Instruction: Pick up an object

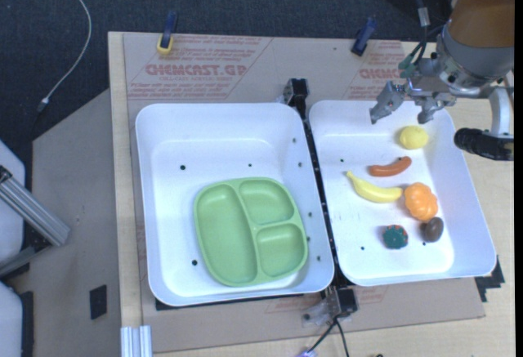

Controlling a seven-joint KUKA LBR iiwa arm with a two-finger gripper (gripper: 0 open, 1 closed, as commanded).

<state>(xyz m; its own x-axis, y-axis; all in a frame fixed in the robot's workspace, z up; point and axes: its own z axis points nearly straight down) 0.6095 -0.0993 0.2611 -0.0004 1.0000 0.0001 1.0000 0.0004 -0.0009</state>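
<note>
Right bin [458,261]: banana [374,189] lies pointing upper-left; fingers [382,109] spread wide, holding nothing.

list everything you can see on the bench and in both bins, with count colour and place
left bin: 1, white, left half of the bench
right bin: 1, white, right half, beside the left bin
divided plate: 1, light green, three compartments, in the left bin
lemon: 1, yellow, far part of the right bin
sausage: 1, orange-red, right bin, just below the lemon
banana: 1, yellow, middle of the right bin
pumpkin: 1, orange, right of the banana's end
round object: 1, dark brown, below the pumpkin
small ball: 1, teal, near part of the right bin
clamps: 2, one yellow and blue, one blue, far board edge
tool: 1, grey, open, over the right bin's far end, holding nothing
</note>
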